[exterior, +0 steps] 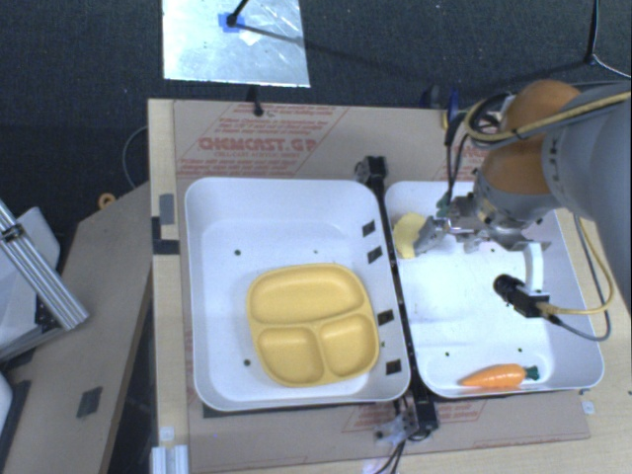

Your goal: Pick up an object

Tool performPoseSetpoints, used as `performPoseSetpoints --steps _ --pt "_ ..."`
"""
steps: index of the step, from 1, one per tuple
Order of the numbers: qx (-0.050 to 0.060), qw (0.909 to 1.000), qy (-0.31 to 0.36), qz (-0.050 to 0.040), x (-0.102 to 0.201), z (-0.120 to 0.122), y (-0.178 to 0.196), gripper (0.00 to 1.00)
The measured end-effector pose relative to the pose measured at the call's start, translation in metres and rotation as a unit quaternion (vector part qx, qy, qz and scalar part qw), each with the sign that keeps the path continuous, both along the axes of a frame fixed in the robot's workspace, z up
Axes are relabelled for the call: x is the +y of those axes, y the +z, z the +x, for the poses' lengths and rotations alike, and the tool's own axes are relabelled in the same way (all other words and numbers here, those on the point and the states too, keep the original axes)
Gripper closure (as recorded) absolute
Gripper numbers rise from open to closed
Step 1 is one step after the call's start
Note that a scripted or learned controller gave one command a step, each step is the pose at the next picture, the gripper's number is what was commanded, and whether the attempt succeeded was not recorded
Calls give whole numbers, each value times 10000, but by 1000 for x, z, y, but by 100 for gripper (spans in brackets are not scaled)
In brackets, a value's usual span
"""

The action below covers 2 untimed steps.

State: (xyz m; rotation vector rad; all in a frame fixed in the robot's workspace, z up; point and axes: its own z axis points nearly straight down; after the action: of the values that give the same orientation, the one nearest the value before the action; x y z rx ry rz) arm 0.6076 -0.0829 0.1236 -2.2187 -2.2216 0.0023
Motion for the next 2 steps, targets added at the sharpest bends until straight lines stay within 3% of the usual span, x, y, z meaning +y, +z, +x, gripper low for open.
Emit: performPoseSetpoints --steps 1,2 --pt "-5 10000 -1 -1 0 0 -41 0" --pt "-28 10000 -1 -7 0 2 -28 100"
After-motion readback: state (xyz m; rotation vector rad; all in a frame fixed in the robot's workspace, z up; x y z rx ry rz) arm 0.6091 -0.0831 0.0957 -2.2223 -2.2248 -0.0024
